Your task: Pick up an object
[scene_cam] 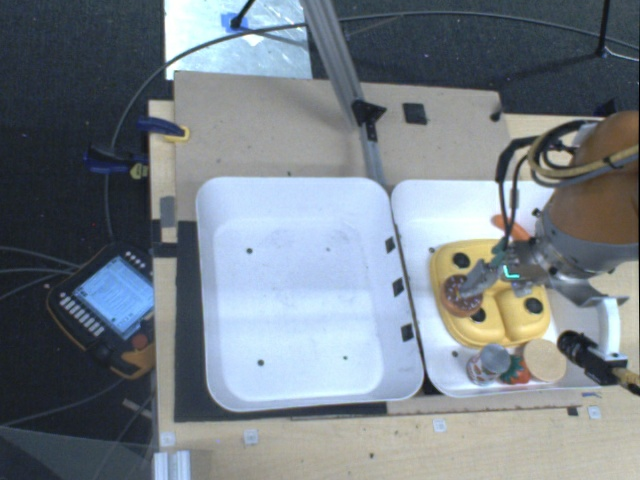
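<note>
Grey and compact, the hand hangs over the yellow toy in the right bin; whether it is open or closed I cannot tell. That toy lies toward the bin's near side, a small can and a tan disc just beside it. It looks like light, stiff, smooth plastic, likely slippery, so a narrow edge seems the best hold. Across the tabletop sits the left bin.

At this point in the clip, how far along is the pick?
Done: the tool is down in the right bin, over the yellow toy. In hand: I cannot tell that it grips anything. Left: grasp and lift; the toy rests on the bin floor, with small items and a tan disc beside it.
</note>
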`<move>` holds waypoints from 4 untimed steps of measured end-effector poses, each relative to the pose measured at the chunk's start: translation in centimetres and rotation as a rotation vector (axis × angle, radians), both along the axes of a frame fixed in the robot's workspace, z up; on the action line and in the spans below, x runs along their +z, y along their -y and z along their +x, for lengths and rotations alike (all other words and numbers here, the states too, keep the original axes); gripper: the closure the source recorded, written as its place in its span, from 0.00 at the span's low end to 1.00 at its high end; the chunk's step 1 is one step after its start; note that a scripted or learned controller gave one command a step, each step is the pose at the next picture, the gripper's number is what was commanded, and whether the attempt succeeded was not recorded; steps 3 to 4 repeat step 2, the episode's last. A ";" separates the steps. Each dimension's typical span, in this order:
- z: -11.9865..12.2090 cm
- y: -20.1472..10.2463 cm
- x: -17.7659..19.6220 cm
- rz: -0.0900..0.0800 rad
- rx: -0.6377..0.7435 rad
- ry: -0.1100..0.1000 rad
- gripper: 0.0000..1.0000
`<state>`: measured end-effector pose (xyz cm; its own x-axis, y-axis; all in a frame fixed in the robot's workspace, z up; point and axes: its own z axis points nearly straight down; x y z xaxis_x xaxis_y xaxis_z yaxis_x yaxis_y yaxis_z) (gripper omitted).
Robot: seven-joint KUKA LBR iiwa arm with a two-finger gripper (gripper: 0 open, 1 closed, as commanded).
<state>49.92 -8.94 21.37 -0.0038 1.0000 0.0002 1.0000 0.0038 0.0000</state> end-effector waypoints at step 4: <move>-1.0 0.3 -5.1 0.001 -0.003 -0.003 0.00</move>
